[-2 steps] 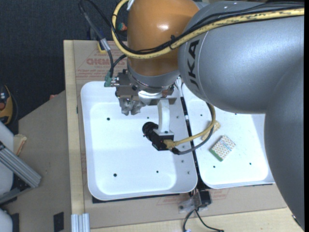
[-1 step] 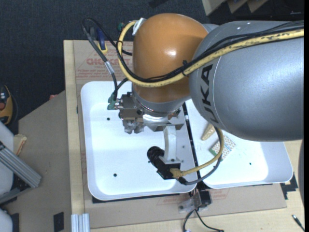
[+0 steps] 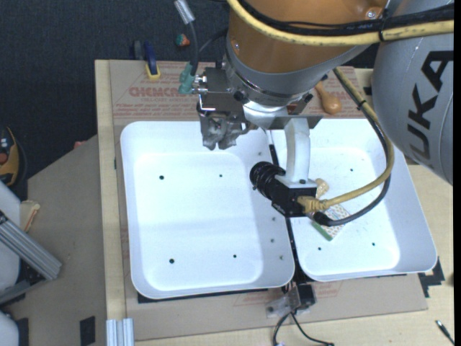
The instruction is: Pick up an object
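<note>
My gripper [image 3: 218, 132] hangs over the far edge of the left bin [image 3: 144, 215], near that bin's back right corner. I see nothing held beneath it. In the right bin [image 3: 392, 247] a small flat patterned piece with a green edge [image 3: 330, 222] lies near the dividing wall, partly hidden by the yellow cable. The big grey and orange arm covers the back of the right bin.
A brown-orange rounded thing [image 3: 330, 101] lies on the board just beyond the right bin. A blue and yellow clamp [image 3: 150, 61] stands at the board's back left edge. A metal rail [image 3: 25, 247] runs off at the left.
</note>
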